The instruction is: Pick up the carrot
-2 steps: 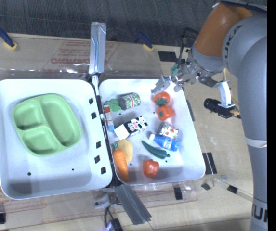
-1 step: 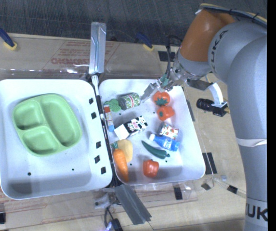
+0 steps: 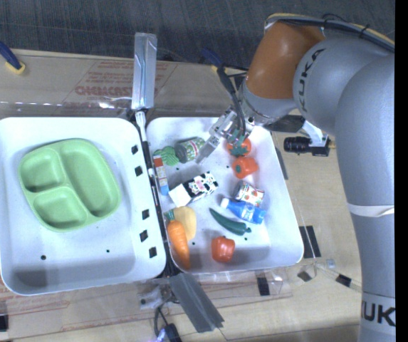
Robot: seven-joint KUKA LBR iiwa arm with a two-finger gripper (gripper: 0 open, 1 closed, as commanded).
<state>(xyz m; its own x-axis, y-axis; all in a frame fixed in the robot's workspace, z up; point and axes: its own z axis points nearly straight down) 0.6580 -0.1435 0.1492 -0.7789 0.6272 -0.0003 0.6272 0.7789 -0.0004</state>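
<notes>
We list: green tray in left bin; carrot right of it, beside a red pepper.

A robotics lab: KUKA arm, clamped white bins, toy food.

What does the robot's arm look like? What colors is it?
The arm is fat, round and smooth grey, with a big orange band above the wrist. Dark letters are printed on the grey parts. Thin black cables run by the wrist. At the tip sits a small silvery gripper.
</notes>
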